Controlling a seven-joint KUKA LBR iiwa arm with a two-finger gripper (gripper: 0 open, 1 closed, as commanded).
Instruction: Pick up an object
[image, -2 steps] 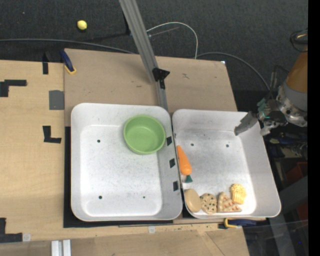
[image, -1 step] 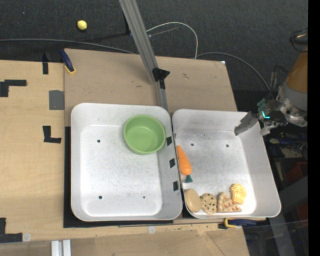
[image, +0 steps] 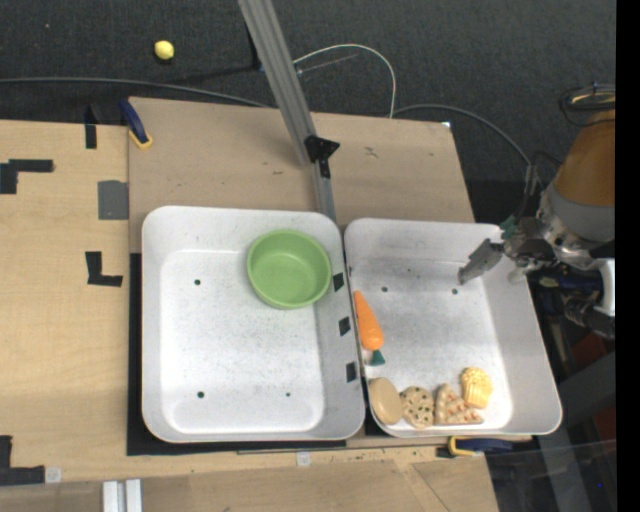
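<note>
On the wooden desk (image: 230, 160), the right bin (image: 440, 240) holds a toy carrot (image: 368, 322) against its left wall; the jaws (image: 480, 262) hover empty at the far rim, whether parted I cannot tell.

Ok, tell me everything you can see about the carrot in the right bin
The carrot is a small toy, orange and plastic-looking, with a green stub at its lower end. It lies flat on the floor of the right bin, close along the left wall, its pointed tip aimed toward the far side. Nothing rests on it; the other toy foods sit nearer the front edge, apart from it. The pincer is off at the bin's far right.
</note>
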